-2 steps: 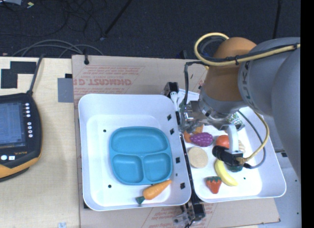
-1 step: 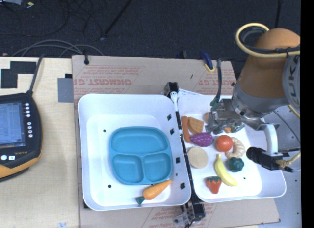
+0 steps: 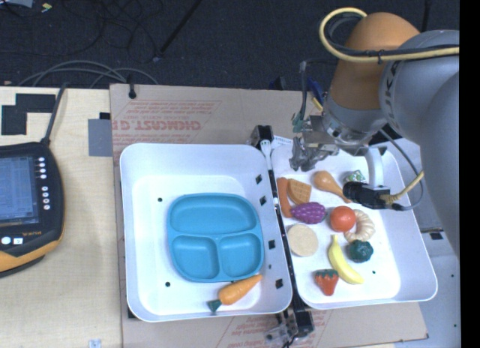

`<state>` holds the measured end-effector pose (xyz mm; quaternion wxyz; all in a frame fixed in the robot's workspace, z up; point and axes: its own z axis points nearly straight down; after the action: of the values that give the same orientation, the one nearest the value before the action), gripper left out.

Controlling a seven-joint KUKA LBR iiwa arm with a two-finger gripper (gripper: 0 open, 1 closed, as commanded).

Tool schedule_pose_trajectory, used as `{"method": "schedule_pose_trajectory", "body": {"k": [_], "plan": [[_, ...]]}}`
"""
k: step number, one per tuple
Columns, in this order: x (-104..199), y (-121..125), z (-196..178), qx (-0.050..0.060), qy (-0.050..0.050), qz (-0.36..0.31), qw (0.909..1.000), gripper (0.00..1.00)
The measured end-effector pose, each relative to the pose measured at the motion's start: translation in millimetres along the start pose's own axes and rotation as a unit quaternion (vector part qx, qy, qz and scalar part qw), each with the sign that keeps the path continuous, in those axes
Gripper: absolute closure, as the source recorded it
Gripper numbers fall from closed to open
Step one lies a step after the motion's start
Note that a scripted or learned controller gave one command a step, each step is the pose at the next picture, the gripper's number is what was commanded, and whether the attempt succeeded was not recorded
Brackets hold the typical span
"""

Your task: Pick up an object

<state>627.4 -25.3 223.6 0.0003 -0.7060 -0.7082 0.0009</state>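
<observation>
Hovering over the right shallow white bin (image 3: 409, 279), my claw (image 3: 304, 157) gripped nothing; its state I could not tell. Nearest target, the orange wedge-shaped toy (image 3: 298, 190), remained unlifted; pickup was pending.

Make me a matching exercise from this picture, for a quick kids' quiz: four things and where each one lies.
Things:
1. carrot
2. banana
3. blue tray
4. grapes

Places:
A. middle of the left bin
B. right bin, beside the strawberry
C. left bin, near edge, below the tray
D. right bin, above the round cracker

Pairs: 1-C, 2-B, 3-A, 4-D.
</observation>
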Motion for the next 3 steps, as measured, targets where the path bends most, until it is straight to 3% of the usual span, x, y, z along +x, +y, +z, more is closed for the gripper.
{"method": "schedule_pose_trajectory", "body": {"k": [1, 2, 3], "plan": [[2, -56, -125, -0.005, 0.001, 0.001, 1.0000, 1.00], [-35, -66, -41, 0.004, 0.000, 0.003, 1.0000, 1.00], [77, -101, -127, -0.003, 0.003, -0.005, 1.0000, 1.00]]}}
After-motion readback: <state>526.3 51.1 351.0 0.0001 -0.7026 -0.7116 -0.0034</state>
